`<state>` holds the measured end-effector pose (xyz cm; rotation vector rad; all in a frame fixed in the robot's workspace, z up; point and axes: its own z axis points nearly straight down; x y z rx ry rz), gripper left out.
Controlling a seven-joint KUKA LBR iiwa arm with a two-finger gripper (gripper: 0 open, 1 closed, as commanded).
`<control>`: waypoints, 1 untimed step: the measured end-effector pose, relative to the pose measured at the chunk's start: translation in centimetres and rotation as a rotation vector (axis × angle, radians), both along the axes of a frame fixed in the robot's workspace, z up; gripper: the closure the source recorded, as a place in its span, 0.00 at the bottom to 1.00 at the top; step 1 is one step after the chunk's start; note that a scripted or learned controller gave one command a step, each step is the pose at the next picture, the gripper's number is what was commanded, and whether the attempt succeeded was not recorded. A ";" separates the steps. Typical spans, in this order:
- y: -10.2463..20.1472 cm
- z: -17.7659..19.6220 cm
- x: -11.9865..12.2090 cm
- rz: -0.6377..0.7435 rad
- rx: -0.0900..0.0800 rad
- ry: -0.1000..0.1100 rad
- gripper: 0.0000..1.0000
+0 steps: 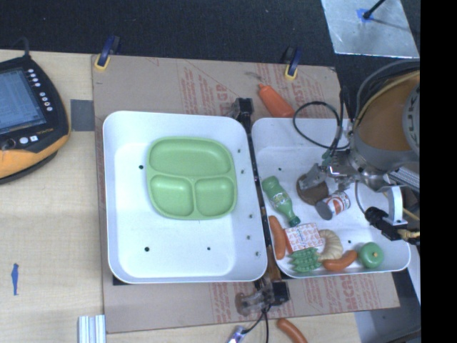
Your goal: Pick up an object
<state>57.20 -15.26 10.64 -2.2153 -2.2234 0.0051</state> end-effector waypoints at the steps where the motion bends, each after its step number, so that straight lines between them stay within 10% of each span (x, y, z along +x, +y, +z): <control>1: -0.4 -1.5 2.7 0.001 0.000 -0.001 0.00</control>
